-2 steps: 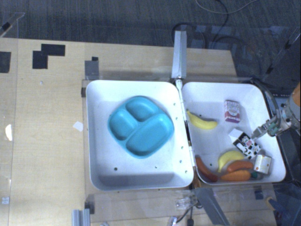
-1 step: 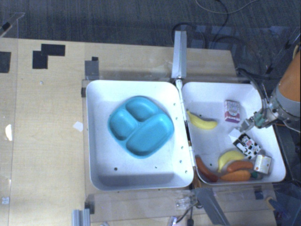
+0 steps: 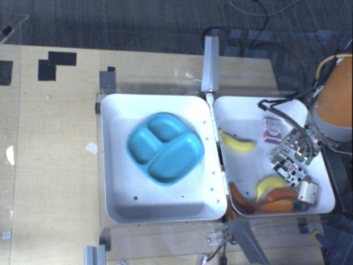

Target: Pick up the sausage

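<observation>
My gripper (image 3: 293,160) hovers over the right white bin (image 3: 249,115); finger state undeterminable. The dark red sausage (image 3: 241,199) lies against the near-left wall, ungrasped.

Pale wooden bench (image 3: 49,164), black marks (image 3: 55,64) top left; dark carpet (image 3: 110,10), loose cable (image 3: 265,1).

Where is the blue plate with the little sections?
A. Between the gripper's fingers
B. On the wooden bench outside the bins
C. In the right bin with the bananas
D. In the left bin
D. The blue plate lies in the middle of the left bin, while the bananas and the sausage are in the right bin.
</observation>
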Controlling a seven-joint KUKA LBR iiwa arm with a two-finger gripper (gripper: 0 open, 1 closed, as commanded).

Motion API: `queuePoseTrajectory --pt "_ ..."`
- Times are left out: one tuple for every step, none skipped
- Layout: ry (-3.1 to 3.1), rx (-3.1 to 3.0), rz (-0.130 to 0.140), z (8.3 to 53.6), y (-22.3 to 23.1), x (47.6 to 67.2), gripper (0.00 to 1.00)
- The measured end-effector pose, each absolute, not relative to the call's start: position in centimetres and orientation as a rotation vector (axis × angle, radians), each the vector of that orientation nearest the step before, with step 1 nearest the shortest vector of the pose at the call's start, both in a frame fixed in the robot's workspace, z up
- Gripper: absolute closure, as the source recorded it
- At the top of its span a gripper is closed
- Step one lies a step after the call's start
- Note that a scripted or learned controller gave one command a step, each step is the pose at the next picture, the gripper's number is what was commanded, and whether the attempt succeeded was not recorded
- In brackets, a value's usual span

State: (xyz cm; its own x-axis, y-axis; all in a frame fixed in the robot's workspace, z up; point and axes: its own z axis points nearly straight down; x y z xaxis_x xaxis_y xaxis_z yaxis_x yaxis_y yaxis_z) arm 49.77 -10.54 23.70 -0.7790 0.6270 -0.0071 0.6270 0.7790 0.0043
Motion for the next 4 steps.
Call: queuePoseTrajectory --pt "3.130 0.046 -0.001 23.0 -9.5 49.0 1.00" --pt "2.872 -1.246 -0.005 24.2 -6.1 49.0 1.00" --pt "2.582 -1.774 -0.006 24.3 -4.7 50.2 1.00" --pt "2.096 -2.330 -0.007 22.9 -2.8 48.9 1.00"
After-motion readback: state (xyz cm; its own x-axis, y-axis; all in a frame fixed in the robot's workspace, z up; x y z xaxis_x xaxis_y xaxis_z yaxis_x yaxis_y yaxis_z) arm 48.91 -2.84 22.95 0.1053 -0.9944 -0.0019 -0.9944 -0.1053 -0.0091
